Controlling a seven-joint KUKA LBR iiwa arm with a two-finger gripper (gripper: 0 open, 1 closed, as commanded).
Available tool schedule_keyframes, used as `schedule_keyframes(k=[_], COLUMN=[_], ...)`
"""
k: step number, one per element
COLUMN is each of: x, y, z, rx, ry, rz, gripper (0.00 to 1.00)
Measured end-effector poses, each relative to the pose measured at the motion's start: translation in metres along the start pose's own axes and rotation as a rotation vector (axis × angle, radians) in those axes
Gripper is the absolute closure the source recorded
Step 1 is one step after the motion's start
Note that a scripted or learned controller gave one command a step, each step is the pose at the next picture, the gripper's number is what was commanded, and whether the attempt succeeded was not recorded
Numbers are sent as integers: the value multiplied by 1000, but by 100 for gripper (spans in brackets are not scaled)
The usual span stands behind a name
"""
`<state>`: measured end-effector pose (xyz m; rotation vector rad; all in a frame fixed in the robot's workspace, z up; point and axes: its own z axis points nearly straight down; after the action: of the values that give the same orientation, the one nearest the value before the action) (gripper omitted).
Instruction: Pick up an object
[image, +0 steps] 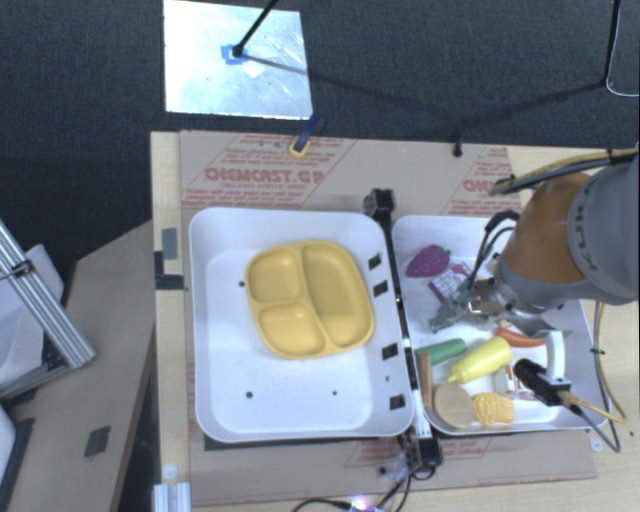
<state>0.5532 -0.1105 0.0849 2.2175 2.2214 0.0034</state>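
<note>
**Over the right bin (420, 236): gripper (478, 298) position and bin contents**

1. Arm and gripper
- At the right side of the bench (400, 172), find the grey arm (610, 235) with its orange band (545, 240), reaching in above the right bin.
- Locate the gripper low over the middle of that bin, just beside a grey metallic piece (445, 318) and a pinkish packet (447, 285).
- Record the gripper state as undetermined. Cannot tell from this view whether spread or pressed together, nor whether pinching anything.

2. Objects for picking, all lying in the right bin
- Purple fruit (428, 261): toward the far left corner, apart from the gripper.
- Pinkish packet: between the purple fruit and the grey metallic piece.
- Grey metallic piece: near the bin's middle, on the view's left of the gripper.
- Green piece (440, 351): lying near the left wall, just beside the yellow bottle-shaped piece (480, 360).
- Orange piece (520, 338): partly hidden under the arm, to the right of the yellow bottle-shaped piece.
- Tan round disc (452, 405): in the near left corner.
- Yellow corn cob (493, 408): just beside the disc, on its right.

3. Left bin (230, 390)
- Carrying a yellow plate (305, 298) with three compartments, set flat near the middle, somewhat toward the far wall.
- Well apart from the gripper.
</note>
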Motion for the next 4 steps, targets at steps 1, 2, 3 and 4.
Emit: schedule_keyframes(k=[1, 2, 3, 4], x=[0, -1, 6, 6], y=[0, 9, 16, 18], z=[-10, -57, -104, -142], rx=[1, -3, -3, -2], ry=[0, -1, 0, 0], rz=[1, -2, -3, -3], gripper=[100, 100, 100, 100])
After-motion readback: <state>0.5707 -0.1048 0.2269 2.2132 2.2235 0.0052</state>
